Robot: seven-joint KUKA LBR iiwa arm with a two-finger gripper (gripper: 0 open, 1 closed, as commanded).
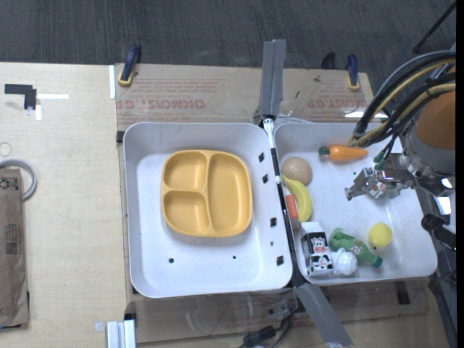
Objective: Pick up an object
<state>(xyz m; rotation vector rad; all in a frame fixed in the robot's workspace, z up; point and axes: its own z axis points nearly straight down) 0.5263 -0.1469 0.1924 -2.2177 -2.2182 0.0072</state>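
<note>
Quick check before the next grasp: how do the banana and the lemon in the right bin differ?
The banana is long and curved; the lemon is small and roundish. The banana lies against the bin's left wall beside a brown round fruit; the lemon sits toward the right, next to a green toy. The gripper is nearer the lemon. Both are yellow and lie in the right bin.

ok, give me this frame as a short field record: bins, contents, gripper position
left bin: holds a yellow divided plate
right bin: holds carrot, brown round item, banana, small carton, green item, white ball, lemon
gripper: over the right bin, above bare floor between carrot and lemon
grasp: nothing seen between the fingers
arm: reaches in from the right, orange band at the frame edge
</note>
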